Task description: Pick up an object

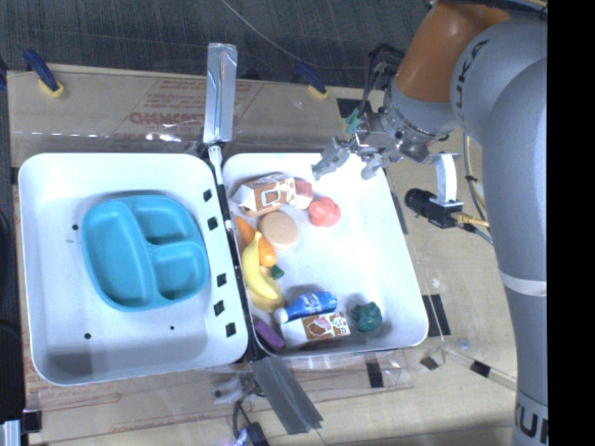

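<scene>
Where the camera view looks down on the counter [446, 277], these lines hold:

Arm: grey with an orange band [437, 49], reaching in from the right over the upper right corner of the right bin [395, 277].
Gripper [351, 161]: above the bin's upper edge, well apart from the objects below; its fingers [327, 163] stand apart, with nothing between them.
Left bin [56, 203]: white, shallow, holding a blue divided tray [144, 249] near its middle.
Right bin: white, shallow, objects gathered along its left wall and lower edge.
Small carton [270, 193]: white with orange-brown print, near the upper left of the right bin.
Red round fruit [323, 212]: just right of the carton, the object nearest the gripper, apart from it.
Tan round piece [278, 228]: below the carton, touching or just beside it.
Banana [260, 277]: yellow, lying along the left wall, with a small orange piece [267, 251] at its upper end.
Blue and white packet [311, 303]: near the lower edge, right of the banana's tip.
Second printed carton [325, 326]: just below the blue packet.
Dark green item [368, 316]: right of that carton; its kind I cannot tell.
Purple item [268, 333]: at the lower left corner, partly hidden.
Metal post [220, 91]: upright above the divide between the bins.
</scene>
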Controlling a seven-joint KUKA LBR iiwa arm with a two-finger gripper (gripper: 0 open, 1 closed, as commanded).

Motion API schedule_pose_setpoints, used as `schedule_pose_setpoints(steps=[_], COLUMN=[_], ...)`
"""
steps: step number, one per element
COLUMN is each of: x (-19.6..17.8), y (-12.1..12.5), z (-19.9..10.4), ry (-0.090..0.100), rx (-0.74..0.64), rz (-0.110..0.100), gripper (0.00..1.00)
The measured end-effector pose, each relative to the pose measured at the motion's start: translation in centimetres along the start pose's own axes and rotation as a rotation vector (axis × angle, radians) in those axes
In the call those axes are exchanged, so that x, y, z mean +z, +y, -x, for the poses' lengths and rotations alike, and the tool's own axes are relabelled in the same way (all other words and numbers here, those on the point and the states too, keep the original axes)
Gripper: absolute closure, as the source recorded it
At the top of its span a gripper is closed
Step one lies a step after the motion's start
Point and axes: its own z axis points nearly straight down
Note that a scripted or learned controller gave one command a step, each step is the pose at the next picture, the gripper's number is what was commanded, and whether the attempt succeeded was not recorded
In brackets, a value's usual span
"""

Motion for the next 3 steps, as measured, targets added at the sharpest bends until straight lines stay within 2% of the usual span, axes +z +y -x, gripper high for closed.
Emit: schedule_pose_setpoints(steps=[1, 2, 3], x=[12.9, 13.8, 11.1], y=[-0.1, -3.4, -1.8], z=[0.3, 1.6, -1.1], ry=[0.0, -0.001, -0.001], rx=[-0.169, -0.139, -0.142], rz=[0.0, 0.014, 0.005], gripper=[0.0, 0.0, 0.0])
